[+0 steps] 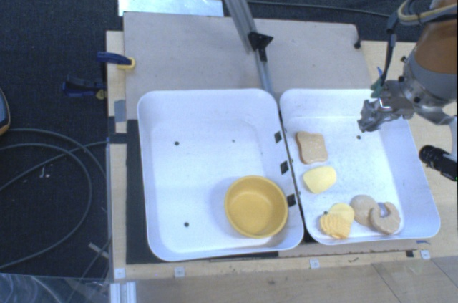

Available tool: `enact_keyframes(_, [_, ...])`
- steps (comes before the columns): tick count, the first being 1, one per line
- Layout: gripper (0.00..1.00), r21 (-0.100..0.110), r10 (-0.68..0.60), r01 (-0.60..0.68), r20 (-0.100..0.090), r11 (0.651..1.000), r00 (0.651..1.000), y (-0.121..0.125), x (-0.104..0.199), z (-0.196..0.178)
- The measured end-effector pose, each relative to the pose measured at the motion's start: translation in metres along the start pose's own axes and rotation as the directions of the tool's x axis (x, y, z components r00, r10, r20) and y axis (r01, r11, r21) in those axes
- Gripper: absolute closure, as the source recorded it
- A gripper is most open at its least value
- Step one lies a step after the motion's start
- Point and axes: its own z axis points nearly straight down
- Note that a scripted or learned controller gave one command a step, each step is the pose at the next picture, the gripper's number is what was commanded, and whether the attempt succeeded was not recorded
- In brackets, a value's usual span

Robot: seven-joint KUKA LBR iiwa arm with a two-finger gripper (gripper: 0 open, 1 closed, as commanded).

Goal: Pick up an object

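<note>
Two shallow white bins sit side by side on the tabletop [186, 51]. The left bin [179, 122] holds a yellow bowl [256, 205], upright, near its 5 o'clock corner and close to the divide between the bins.

The right bin [336, 108] carries the small items. A tan slice of toast [312, 147] lies toward the bin's 9 o'clock side. Just below it, at about 6 o'clock from the toast, is a pale yellow lump [319, 179], apart from the toast. Along the bin's 6 o'clock edge is a cluster: a ridged yellow piece [337, 222], and at its 3 o'clock a beige round piece [363, 206] touching a tan ring-shaped piece [386, 218]. What these pieces are is hard to say at this size; they look like toy foods.

The arm reaches in from 3 o'clock, and its gripper [370, 117] hangs over the right bin's 2 o'clock area, well apart from the toast and the cluster. The jaws are small and dark against the bin, and I cannot tell whether they are spread or pressed together. Nothing shows between them.
</note>
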Motion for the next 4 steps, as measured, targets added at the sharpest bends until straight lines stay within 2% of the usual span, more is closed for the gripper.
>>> enact_keyframes(3, [1.00,0.001,0.001,-0.001,0.000,1.000,1.000,0.072,0.128,0.025])
enact_keyframes(4, [1.00,0.002,0.000,0.000,-0.001,1.000,1.000,0.089,0.182,0.043])
